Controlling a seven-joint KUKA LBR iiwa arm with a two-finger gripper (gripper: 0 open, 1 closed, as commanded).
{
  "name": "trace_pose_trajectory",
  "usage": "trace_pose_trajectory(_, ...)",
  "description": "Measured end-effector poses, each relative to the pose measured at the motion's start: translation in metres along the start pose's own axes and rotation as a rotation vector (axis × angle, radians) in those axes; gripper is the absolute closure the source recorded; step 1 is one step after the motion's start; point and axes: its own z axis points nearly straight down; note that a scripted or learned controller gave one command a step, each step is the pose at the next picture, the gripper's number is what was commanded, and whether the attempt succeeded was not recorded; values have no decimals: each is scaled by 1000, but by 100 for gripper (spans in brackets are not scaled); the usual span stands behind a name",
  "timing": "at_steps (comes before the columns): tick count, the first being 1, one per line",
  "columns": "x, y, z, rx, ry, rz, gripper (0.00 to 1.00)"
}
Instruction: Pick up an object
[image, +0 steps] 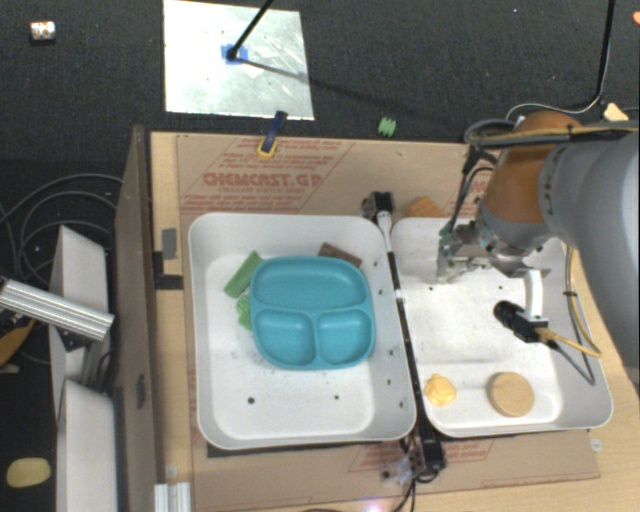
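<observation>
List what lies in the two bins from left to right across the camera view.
Green block → blue divided plate → yellow lump → claw → tan disc. The brown piece behind the plate overlaps it, so it is left out.

Grey arm bent down, hand lowered
</observation>
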Motion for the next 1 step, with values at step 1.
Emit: trace_pose_trajectory(1,0,0,1,1,0,0,0)
